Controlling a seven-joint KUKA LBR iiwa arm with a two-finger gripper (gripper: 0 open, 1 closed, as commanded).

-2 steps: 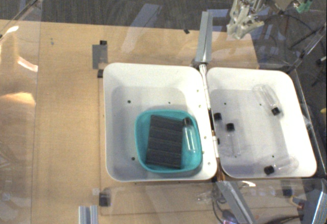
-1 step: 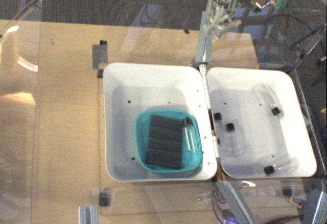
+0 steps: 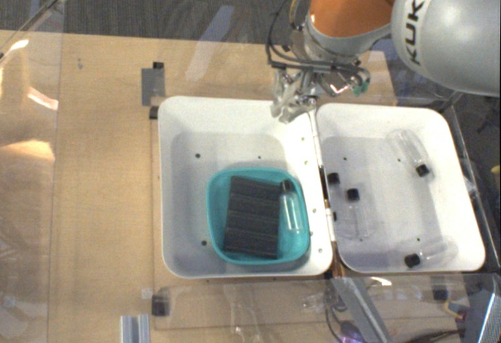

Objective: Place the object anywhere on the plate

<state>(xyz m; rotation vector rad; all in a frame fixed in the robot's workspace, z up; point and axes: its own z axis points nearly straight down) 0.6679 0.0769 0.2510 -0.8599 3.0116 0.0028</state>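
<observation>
Gripper [image 3: 291,105] above the far rim between both bins; whether its fingers are apart or together I cannot tell.
Teal plate [image 3: 219,194] in the left bin [image 3: 180,177] carries a dark ridged block [image 3: 252,216] and a clear vial [image 3: 291,210]; more clear vials [image 3: 409,149] lie in the right bin [image 3: 458,177].

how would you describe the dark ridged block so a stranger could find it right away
Look in the left white bin, at the teal plate near its front. The dark ridged block lies flat on that plate, beside a clear vial; it is the only dark, ribbed rectangle there.
</observation>
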